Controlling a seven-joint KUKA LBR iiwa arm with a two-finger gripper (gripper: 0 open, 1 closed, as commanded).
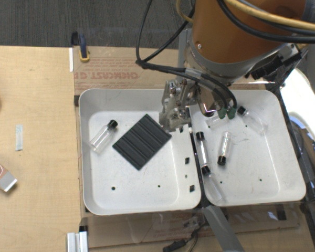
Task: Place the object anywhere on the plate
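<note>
Bench (31,193): light wooden top, running to the left and near edges of the view. Floor (68,9): dark grey ribbed carpet beyond the bench's far edge. Cardboard sheet (115,72): brown, with reversed red print, lying flat along the bench's far edge; bright light glares at the right edge of the view.

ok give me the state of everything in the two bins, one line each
Dark ribbed plate: flat in the left bin, turned diagonally, nothing on it.
Vial with black cap: on its side, left of the plate.
Vial on the divider: lying lengthwise.
Vial in the right bin: on its side.
Gripper: above the plate's right corner.
</note>
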